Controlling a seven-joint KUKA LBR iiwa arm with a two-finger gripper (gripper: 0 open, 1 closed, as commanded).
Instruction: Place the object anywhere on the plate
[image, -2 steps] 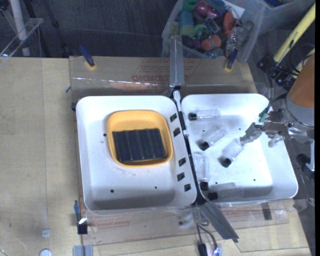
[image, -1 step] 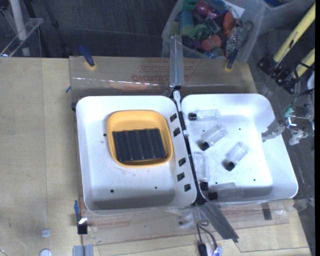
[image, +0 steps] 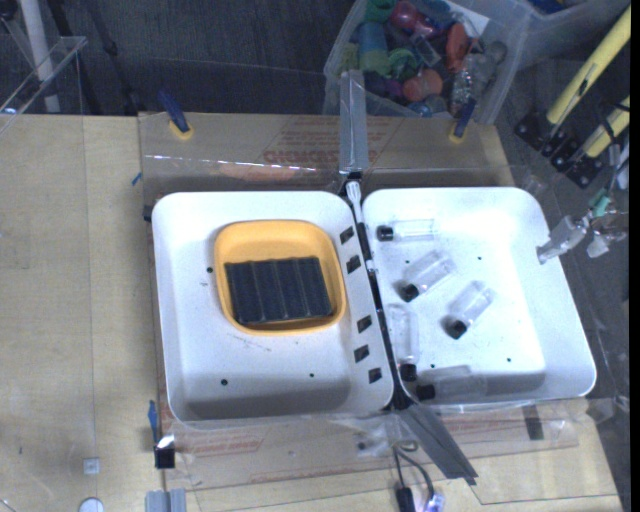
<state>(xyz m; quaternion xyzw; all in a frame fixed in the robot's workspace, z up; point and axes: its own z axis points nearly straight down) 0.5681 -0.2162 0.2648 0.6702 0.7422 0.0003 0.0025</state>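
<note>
Camera view: gripper (image: 570, 238) is seen at the right rim of the right bin (image: 520, 340), over the rim and not down inside the bin. Its tip is small and blurred; whether it is wide or narrow cannot be told. Nothing is seen held in it.

Several clear vials (image: 425, 275) with black caps are scattered in the right bin. One lies near the back left corner and two lie tilted around the middle. One stands along the left wall and one lies at the front left corner. None is touched by the gripper.

A clear divider strip (image: 362, 290) with black marks is set between the two bins.

The yellow plate (image: 232, 245) is placed in the left bin (image: 185, 330), towards its back right part. The dark ribbed block (image: 278, 290) is lying flat on the plate, inside the plate's rim and roughly centred, ribs running front to back. It is well apart from the gripper.

Both bins are carried on a wooden bench (image: 70, 300). Two blue clamps (image: 178, 122) are fixed near the bench's back edge. A clear box of coloured toys (image: 420, 50) is seen beyond that edge.
</note>
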